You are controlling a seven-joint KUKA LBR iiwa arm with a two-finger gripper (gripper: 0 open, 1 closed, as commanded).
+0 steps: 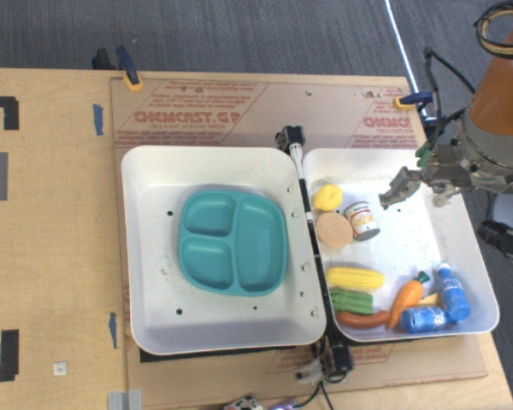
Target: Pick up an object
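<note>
The right bin (462, 229) holds the objects. A yellow lemon (327, 197), a round tan disc (333, 230) and a small can (361, 220) lie near its left wall. Along the front are a corn cob (353, 278), a green vegetable (350, 299), a red sausage (360, 319), a carrot (406, 301) and two blue bottles (452, 294). My gripper (418, 193) hangs over the bin's back right part, to the right of the can. It is open, with nothing between its fingers.
The left bin (145, 229) bears a teal divided plate (233, 240). A black clamp (290, 137) sits at the back where the two bins meet. Cables run behind the arm at the right.
</note>
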